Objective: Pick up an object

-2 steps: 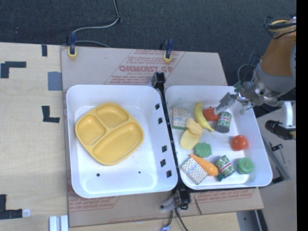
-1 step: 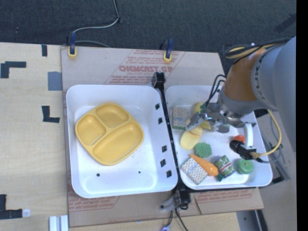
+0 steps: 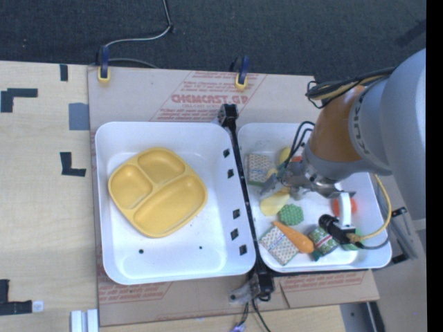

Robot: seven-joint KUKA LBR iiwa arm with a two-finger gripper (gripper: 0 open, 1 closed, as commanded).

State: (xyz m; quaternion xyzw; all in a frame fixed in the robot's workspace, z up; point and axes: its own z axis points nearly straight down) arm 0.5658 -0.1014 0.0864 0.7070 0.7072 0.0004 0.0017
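You see the grey arm (image 3: 387, 116) filling the upper right of the frame, its orange band (image 3: 332, 130) bending down toward the right bin (image 3: 377, 258). Left of centre sits the left bin (image 3: 124, 254), holding a yellow divided plate (image 3: 158, 191) in its upper half. The right bin, at the lower right, holds the small objects in a cluster: a checkered pad (image 3: 259, 166) near its upper left, a pale yellow piece (image 3: 274, 203) just below that, a green round piece (image 3: 291, 214), an orange carrot (image 3: 294, 236) lying at a slant, and a second checkered pad (image 3: 278, 245) touching the carrot's lower side. The gripper (image 3: 291, 178) hangs over the bin's upper middle, just above the pale yellow piece; you cannot tell how its fingers stand, and nothing is visibly between them.
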